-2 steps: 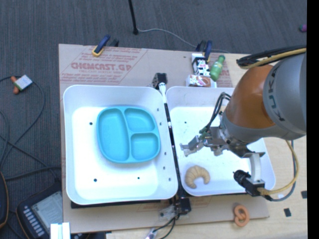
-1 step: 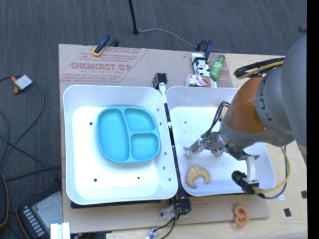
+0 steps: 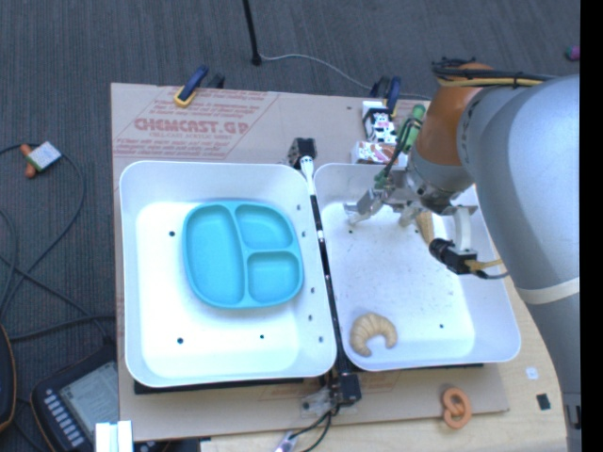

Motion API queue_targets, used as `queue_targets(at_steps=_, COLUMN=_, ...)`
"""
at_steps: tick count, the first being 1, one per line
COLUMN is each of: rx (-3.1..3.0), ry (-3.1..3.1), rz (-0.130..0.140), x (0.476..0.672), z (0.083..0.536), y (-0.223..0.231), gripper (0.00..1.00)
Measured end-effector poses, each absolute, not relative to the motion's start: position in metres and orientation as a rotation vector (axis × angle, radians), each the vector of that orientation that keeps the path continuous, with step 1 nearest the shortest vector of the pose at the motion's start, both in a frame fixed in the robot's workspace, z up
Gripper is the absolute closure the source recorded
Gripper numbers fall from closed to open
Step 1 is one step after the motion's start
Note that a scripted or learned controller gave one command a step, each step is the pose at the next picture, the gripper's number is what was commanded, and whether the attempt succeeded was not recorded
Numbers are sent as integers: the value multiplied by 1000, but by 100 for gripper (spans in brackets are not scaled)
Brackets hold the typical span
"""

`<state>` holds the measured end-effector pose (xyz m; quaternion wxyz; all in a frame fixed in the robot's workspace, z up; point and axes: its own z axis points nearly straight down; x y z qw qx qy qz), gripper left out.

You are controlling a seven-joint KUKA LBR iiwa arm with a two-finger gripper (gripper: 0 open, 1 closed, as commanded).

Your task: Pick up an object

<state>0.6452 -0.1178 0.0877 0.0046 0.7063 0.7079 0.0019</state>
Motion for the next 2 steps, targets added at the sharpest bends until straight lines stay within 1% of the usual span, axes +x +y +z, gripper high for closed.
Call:
queue_targets(at_steps=1, rx=2209, ry=2216, rz=1, x=645, z=98, y=-119, gripper=100)
queue_targets(at_steps=2, rx=2220, ry=2219, rz=-2, x=606, z=147, y=-104, gripper=100)
